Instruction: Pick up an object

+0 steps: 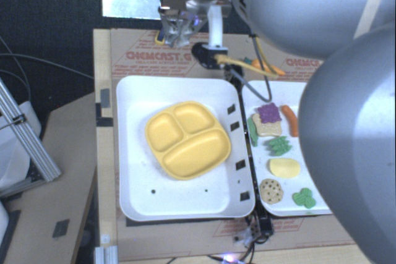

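Across the middle of the frame sit two shallow white bins. Inside the left bin lies a yellow divided plate with three compartments, turned at a slant. Near the right bin's left wall small toy foods are scattered: a purple piece resting on a slice of toast, an orange sausage-shaped piece just beside them, a green leafy piece below, then a yellow oval piece, a cookie with dark chips and another green piece toward the bottom. None of these foods is touched by the arm. The grey arm crosses the upper right of the frame, its bulk covering much of the right bin. The gripper hangs at the top centre, above the brown cardboard behind the left bin, well apart from the foods; whether it is wide or narrow cannot be told from this slant, and nothing shows in it.
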`<state>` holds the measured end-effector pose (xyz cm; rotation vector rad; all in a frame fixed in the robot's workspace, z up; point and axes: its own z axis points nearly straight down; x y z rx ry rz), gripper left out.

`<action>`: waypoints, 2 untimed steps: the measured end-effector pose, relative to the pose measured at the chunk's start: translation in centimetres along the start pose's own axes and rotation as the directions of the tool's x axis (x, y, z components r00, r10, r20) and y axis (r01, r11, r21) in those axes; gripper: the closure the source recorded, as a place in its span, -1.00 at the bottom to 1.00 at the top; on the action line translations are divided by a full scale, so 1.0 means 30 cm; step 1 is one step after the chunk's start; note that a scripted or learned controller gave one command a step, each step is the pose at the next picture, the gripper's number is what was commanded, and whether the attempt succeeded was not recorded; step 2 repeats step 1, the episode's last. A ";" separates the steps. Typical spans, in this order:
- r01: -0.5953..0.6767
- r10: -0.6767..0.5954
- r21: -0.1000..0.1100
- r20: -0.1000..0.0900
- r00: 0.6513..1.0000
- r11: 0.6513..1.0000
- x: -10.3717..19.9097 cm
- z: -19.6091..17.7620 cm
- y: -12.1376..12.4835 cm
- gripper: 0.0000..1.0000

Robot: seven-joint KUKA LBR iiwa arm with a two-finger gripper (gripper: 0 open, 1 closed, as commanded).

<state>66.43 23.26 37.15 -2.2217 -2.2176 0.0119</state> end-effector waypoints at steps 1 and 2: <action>0.005 -0.005 0.005 -0.001 1.000 1.000 0.007 0.253 -0.290 1.00; 0.005 -0.005 0.005 -0.001 1.000 1.000 0.007 0.253 -0.290 1.00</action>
